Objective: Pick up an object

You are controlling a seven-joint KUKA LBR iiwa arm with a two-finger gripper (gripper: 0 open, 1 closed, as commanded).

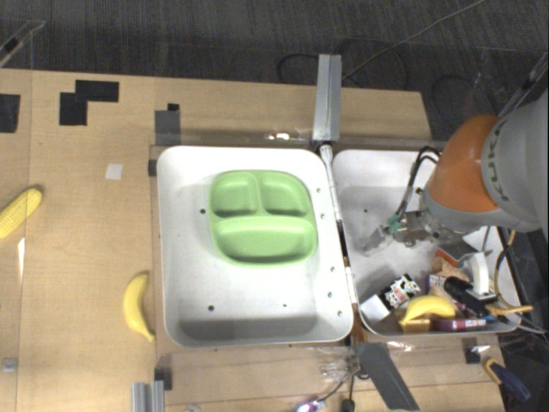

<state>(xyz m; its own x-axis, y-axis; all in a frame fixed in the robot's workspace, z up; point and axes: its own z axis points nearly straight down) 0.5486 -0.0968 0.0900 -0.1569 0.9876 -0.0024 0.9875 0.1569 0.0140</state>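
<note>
Over the right bin (371,172) hangs the grey arm (515,166), entering from the right edge with its orange band (459,174) above the wrist. Gripper (377,237) sits low over the right bin's middle, pointing toward the left bin; whether it is open or closed, cannot tell, it is too small and blurred. Nothing visibly held.

Objects for picking lie in the right bin's near corner, below and right of the gripper, apart from it: a yellow banana (426,307), a small black-and-white patterned item (398,292) just left of the banana, a dark purple marker-like thing (455,323) touching the banana's near side, plus a jumble of dark and white bits (467,286) toward the right wall, hard to identify.

Left of the right bin, sharing a wall, is the left bin (184,307), holding a green divided tray (260,215), flat, upper-centre of that bin.

Left of the left bin, on the wooden bench (77,264): a second banana (137,305) just beside the bin's near-left corner, and a corn cob (17,214) well apart at the far left edge. Black cables (412,33) run on dark floor beyond the bench.
</note>
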